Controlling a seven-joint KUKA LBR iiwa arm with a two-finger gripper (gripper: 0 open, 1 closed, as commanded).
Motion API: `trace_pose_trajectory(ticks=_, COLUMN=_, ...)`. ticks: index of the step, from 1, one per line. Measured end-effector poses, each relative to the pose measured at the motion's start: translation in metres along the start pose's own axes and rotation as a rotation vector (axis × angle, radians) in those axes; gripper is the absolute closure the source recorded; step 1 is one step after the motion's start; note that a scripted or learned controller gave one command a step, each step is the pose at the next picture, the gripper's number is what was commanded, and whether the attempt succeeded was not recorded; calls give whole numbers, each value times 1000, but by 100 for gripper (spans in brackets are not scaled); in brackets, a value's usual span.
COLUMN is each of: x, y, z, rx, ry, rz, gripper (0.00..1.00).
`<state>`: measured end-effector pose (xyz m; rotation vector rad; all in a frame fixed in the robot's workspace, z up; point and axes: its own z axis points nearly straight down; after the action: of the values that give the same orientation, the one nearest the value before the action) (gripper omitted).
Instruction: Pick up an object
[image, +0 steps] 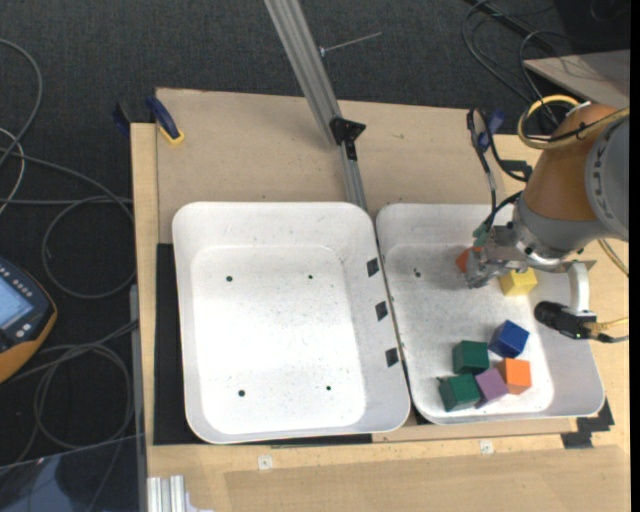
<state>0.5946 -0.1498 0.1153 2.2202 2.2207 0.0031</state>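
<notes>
A small red-orange block (463, 261) sits in the right bin (425, 240), toward its far edge, pressed against the left side of the gripper (483, 268); whether it lies between the fingers, or whether they are open or closed, I cannot tell. A yellow block (518, 282) rests just right of the gripper. Toward the same bin's near right corner lie a blue block (510, 338), an orange block (517, 374), a purple block (491, 384) and two green blocks (470, 356) (460, 391), bunched together. The left bin (200, 235) sits alongside.
</notes>
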Motion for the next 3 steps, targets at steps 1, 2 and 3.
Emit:
trace_pose_trajectory(ticks=1, x=-7, y=-5, z=-58, rx=-4, ry=-2, rz=1, gripper=100)
trace_pose_trajectory(ticks=2, x=-14, y=-7, z=-105, rx=-5, ry=-3, rz=1, gripper=100)
trace_pose_trajectory(ticks=3, x=-15, y=-5, z=-171, rx=-7, ry=-3, rz=-1, gripper=100)
